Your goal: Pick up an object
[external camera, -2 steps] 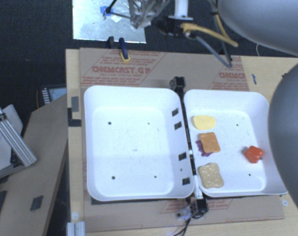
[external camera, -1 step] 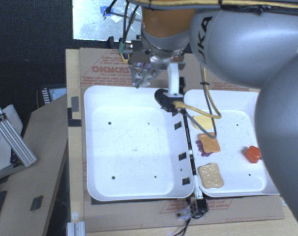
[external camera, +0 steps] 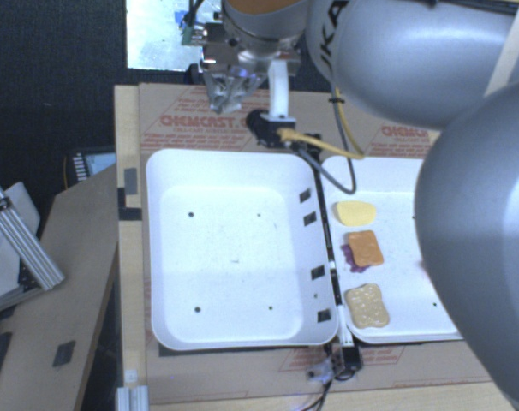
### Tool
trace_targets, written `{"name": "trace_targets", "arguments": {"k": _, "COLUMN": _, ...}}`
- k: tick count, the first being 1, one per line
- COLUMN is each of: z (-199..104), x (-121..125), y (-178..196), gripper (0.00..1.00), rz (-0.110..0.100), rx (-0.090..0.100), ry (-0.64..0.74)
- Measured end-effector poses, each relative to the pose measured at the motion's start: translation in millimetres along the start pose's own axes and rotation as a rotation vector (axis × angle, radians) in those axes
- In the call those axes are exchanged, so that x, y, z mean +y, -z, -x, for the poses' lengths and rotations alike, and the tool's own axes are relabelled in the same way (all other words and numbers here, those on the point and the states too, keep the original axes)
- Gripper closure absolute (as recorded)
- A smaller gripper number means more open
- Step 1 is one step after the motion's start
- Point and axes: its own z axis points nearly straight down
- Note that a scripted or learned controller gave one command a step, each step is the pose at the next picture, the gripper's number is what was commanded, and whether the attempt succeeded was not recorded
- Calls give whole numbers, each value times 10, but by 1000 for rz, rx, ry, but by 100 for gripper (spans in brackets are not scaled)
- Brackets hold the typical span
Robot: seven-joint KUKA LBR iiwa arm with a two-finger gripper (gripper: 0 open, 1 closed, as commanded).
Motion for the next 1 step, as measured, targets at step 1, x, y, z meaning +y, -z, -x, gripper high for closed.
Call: {"name": "trace_targets", "arguments": {"k": 1, "z": 2, "x": -679, "y": 1106, "gripper": 100, "rz": 2, "rx": 3, "ry": 2}}
